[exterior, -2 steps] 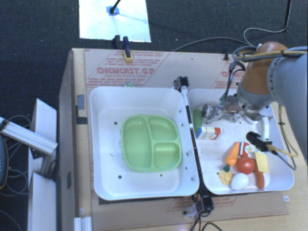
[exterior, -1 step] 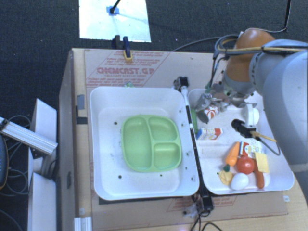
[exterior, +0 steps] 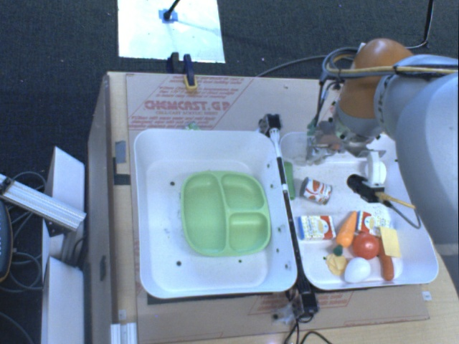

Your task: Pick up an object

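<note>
Grey arm's gripper sits low at the right bin's far-left corner; finger spread can't be told, nothing seen held. Approach step. Nearest object: the small can, lying on its side just below it, long axis running left-right, probably tilted slightly. Next move calls for lining up across that axis, then descending.
</note>
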Tool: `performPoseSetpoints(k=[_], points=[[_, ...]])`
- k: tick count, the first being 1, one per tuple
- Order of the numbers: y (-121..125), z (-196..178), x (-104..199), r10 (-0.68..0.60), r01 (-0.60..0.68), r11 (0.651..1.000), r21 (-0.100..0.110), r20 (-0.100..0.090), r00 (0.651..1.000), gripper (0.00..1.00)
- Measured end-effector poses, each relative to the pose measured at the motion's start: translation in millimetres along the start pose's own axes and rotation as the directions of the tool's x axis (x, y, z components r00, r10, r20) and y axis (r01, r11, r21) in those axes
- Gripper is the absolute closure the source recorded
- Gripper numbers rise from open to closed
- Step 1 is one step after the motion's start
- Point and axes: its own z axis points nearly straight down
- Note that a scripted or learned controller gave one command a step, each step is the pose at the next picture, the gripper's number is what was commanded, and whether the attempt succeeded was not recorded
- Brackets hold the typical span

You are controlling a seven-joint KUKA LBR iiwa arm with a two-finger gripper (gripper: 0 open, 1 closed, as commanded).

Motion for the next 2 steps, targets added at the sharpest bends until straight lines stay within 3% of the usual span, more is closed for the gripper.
performPoseSetpoints(k=[1,2], points=[[0,0,0,0.0,0.0,1.0,0.0,0.0,1.0,0.0],[-68,12,-9,0.006,-0.006,1.0,0.006,-0.002,1.0,0.0]])
